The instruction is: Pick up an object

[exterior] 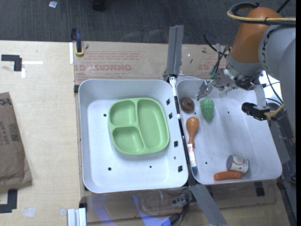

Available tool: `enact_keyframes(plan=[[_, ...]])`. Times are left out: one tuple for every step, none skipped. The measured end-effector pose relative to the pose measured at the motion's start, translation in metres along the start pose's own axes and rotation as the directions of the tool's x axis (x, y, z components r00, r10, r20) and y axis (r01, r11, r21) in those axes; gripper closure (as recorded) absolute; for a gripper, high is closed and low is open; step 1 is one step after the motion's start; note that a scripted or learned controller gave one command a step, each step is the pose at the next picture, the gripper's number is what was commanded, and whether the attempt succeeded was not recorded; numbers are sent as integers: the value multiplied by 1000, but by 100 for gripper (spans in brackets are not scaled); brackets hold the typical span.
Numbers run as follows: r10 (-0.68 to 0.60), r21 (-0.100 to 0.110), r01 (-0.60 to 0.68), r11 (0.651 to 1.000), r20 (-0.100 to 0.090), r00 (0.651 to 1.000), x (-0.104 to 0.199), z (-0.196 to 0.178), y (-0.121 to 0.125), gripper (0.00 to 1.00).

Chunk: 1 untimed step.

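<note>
We see the gripper (205, 91) low over the right bin (254, 140), fingers spread and holding nothing. The green knobbly object (207, 108) lies just at its 6 o'clock. A brown doughnut (187, 104) sits at the object's 9 o'clock, a wooden-coloured drumstick (192, 127) at 7.

The grey arm (277, 36) comes in from the right — its orange band (249, 32) sits high behind the jaws. The gripper (205, 91) points down and left, hanging low.
</note>
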<state>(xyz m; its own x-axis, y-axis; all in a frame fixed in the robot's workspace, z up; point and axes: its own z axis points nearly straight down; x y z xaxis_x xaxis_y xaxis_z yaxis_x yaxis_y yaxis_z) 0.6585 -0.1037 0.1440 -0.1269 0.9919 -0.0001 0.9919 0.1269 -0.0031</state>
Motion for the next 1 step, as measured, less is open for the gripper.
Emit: enact_keyframes(plan=[[-106,-3,106,994,1,994,3,51,-10,0]])
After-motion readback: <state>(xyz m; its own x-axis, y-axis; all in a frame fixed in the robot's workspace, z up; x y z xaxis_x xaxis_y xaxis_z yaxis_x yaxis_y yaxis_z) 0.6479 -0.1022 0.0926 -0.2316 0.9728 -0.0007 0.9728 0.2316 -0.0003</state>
